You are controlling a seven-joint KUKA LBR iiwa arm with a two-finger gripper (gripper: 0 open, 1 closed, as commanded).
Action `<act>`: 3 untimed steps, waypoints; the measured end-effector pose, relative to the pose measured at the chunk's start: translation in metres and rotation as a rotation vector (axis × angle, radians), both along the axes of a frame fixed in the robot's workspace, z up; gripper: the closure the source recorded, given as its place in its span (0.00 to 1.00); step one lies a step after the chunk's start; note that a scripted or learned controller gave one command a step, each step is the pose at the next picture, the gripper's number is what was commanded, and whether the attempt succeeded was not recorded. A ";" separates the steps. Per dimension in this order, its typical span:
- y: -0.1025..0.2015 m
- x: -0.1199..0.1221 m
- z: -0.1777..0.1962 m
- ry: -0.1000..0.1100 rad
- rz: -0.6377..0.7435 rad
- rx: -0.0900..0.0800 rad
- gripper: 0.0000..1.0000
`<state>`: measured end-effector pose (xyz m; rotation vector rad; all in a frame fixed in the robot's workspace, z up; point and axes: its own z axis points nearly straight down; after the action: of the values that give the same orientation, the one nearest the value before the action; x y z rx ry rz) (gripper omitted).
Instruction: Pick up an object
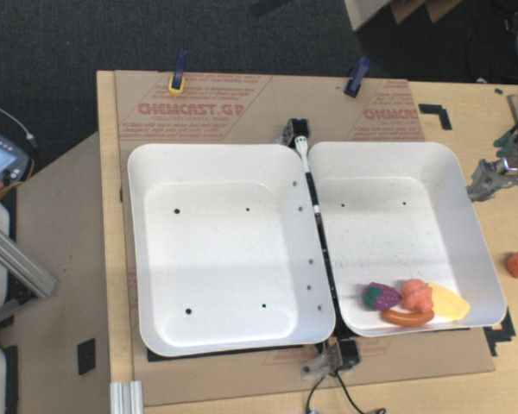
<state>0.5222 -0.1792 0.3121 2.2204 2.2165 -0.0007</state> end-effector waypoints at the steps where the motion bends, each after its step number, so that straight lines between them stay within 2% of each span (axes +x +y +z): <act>1: 0.001 0.000 0.012 -0.005 0.002 -0.001 1.00; 3: 0.001 0.002 0.032 -0.011 0.002 -0.005 1.00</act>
<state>0.5238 -0.1786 0.3445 2.2094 2.2106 0.0061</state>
